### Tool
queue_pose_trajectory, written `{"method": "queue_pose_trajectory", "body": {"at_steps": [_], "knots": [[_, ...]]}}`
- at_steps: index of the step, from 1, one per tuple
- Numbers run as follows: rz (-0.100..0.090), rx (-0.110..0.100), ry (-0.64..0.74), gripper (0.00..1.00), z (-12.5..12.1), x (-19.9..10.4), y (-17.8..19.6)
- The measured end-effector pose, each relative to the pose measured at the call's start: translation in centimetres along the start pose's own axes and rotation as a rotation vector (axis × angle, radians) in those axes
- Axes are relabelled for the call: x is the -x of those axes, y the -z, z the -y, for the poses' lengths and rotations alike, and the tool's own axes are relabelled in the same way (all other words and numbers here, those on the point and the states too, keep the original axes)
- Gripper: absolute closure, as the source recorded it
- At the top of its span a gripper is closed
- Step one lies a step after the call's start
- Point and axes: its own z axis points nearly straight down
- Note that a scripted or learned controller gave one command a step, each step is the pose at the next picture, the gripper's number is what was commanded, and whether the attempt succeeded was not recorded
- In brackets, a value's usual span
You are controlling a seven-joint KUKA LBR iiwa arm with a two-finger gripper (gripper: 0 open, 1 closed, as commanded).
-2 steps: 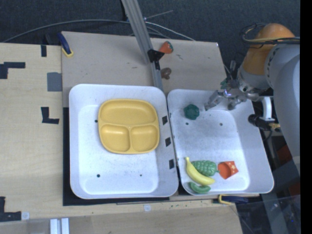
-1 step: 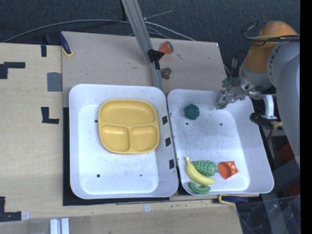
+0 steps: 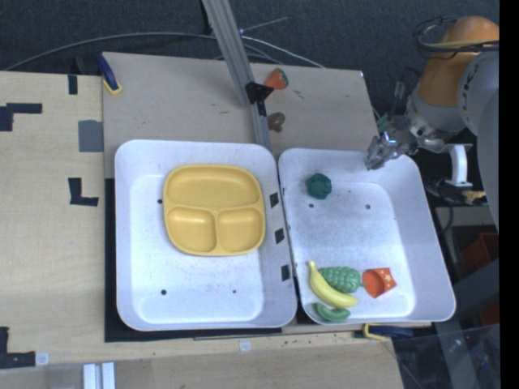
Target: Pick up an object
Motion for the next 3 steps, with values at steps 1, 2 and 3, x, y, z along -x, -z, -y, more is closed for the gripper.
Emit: {"method": "queue_pose_trajectory", "body": {"at_steps": [1, 2, 3], "knots": [[-0.001, 0.000, 0.001, 1.00, -0.1, -0.7, 4.5], [-0.002, -0.002, 0.000, 1.00, -0.1, -0.8, 6.3], [-0.003, -0.003, 0.005, 1.00, 0.0, -6.1, 7.4]]}}
